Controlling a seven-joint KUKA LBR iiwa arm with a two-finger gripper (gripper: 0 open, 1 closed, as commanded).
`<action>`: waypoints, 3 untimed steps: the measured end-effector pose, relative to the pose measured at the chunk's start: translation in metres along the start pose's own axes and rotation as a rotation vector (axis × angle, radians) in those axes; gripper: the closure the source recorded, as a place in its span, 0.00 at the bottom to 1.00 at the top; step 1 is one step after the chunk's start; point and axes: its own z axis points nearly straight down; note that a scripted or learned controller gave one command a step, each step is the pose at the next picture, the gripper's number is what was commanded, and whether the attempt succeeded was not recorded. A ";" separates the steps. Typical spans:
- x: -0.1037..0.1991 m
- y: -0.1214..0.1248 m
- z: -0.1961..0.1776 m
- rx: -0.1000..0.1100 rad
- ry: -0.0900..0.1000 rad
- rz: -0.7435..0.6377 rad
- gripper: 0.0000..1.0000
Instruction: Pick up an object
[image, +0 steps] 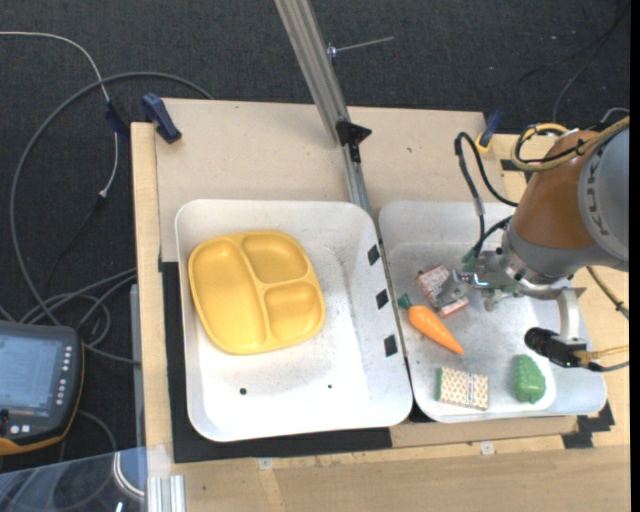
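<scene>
Well, looking at the two-finger gripper on the grey arm with the orange band, sitting low in one of the two shallow white plastic bins, the one on the arm's side. Can't tell whether spread or clamped from this angle, too much wrist in the way.

Right up against the gripper, on its side away from the arm: a small crumpled pink-and-white box. Touching or as good as touching, hard to say which. Can't make out any actual pinch on it either, so not calling that a grab.

Just off the gripper toward the camera: an orange toy carrot with a green stub, lying at a slant, near the box but apart from it.

Further from the gripper the same way, near the bin's front wall: a flat rectangular packet with a tan checked pattern. Beside that, more under the arm: a lumpy green plastic vegetable.

Well apart from the gripper, past the box and over the wall between the bins: the other shallow white bin, with a yellow three-compartment plastic tray lying flat in it.
</scene>
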 end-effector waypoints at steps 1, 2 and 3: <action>0.001 0.003 -0.015 -0.010 0.000 -0.002 1.00; 0.010 0.006 -0.064 -0.015 -0.003 -0.005 1.00; 0.011 0.016 -0.113 -0.016 -0.004 -0.005 1.00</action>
